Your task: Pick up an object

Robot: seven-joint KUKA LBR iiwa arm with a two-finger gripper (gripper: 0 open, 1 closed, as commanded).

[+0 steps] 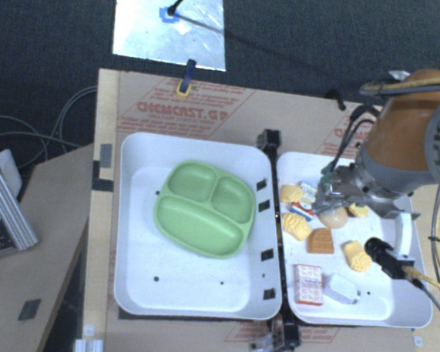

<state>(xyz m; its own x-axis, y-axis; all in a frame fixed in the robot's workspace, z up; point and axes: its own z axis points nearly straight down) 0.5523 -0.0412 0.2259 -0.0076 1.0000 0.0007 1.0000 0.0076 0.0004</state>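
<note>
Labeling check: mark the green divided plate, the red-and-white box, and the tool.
green divided plate [199, 227], camera view, floor of its large compartment.
red-and-white box [308, 285], camera view, middle of its top face.
tool [332, 198], camera view, between its tips.

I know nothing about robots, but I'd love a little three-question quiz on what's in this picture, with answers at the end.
1. True or false: the green divided plate lies in the left bin.
2. Which thing lies nearest the front edge of the right bin?
A. the red and white carton
B. the brown square piece
C. the green divided plate
3. Fill in: the gripper hangs over the ___ bin.

Key
1. True.
2. A; the carton lies near the front, beside a pale block.
3. Right; it is low among the small food items at the back of that bin.
</note>
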